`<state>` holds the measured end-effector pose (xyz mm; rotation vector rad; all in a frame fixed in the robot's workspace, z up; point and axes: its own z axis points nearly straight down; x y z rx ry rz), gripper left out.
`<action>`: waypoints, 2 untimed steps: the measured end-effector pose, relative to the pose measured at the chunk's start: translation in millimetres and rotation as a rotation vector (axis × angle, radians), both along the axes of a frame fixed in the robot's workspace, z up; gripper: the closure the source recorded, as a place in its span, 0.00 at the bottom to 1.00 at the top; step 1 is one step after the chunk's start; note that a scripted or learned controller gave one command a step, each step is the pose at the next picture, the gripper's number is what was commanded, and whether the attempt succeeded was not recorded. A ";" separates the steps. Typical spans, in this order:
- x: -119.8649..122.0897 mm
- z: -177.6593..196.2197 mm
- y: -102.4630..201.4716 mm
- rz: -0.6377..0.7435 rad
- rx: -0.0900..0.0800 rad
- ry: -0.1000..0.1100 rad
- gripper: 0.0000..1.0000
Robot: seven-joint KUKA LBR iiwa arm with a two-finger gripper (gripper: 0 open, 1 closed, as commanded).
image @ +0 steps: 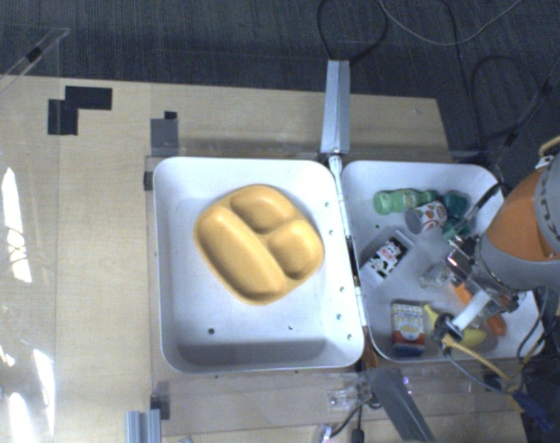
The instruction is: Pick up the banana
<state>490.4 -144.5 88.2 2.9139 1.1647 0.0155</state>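
My gripper (457,268) hangs low over the right bin (376,335), near its right side; I cannot tell whether my jaws are open or closed. The banana (434,316) lies just below me at the bin's near edge, partly hidden under my wrist, beside a small yellow and red box (408,326). Further out sit a black and white carton (385,257), a little can (427,216) and a green bottle (401,199); the left bin (173,275) holds a yellow divided plate (258,242).

Grey arm (530,252) reaches in from right, orange band above wrist; hand (455,264) lowered, angled toward left.
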 end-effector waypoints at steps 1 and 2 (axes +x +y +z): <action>2.1 1.0 7.3 -0.436 0.001 -0.007 0.00; 79.8 93.2 51.2 -0.431 0.003 0.008 0.00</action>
